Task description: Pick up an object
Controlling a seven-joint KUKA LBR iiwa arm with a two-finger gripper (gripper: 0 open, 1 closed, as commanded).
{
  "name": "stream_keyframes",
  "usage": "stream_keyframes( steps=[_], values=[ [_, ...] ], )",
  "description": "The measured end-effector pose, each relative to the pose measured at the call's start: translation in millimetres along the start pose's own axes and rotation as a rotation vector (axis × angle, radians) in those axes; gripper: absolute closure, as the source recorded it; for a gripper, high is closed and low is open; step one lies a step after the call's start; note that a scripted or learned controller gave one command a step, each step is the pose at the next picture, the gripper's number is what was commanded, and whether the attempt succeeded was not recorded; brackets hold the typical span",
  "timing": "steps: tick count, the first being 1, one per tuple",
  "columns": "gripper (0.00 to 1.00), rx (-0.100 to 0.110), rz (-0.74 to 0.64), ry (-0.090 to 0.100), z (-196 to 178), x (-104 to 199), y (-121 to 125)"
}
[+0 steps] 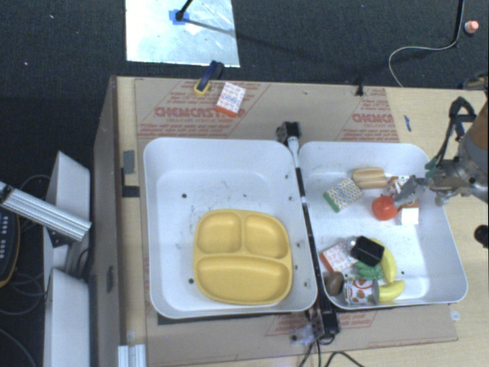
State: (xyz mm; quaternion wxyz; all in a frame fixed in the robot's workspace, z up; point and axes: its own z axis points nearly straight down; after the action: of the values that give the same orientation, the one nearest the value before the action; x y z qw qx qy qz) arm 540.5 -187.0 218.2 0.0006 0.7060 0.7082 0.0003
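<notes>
Left bin (pixel 164 205) holds a yellow divided plate (pixel 243 256), lying flat toward the bin's front right. Behind the bins on the bench (pixel 321 113): a small white-and-orange box (pixel 230 98) and a blue-yellow clip (pixel 207 77) just beside it. A black divider bar (pixel 302 205) runs between the two bins.

Right bin (pixel 443 281), back half: a green-white packet (pixel 342 193), a tan bread-roll piece (pixel 368 177) just behind it, then a red tomato-like ball (pixel 383 208), with a white block (pixel 409 217) right of the ball. Front half cluster: an orange-white carton (pixel 335 257), a brown round item (pixel 334 284), a black block (pixel 367 249) over a green piece (pixel 368 270), a printed can (pixel 357 291), and a banana (pixel 390 277) curving around the right side.

The gripper (pixel 406 192) reaches in from the right, low over the back right part of the right bin. Its tip sits just above and right of the red ball, near or touching it; contact unclear. Cannot tell the state of the fingers, too small and blurred. Nothing visibly held.
</notes>
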Motion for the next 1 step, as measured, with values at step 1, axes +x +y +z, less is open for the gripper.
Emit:
stream_keyframes(
  steps=[1],
  values=[
    [0.0, -0.002, 0.002, 0.0, 79.4, 33.9, -51.9]
  ],
)
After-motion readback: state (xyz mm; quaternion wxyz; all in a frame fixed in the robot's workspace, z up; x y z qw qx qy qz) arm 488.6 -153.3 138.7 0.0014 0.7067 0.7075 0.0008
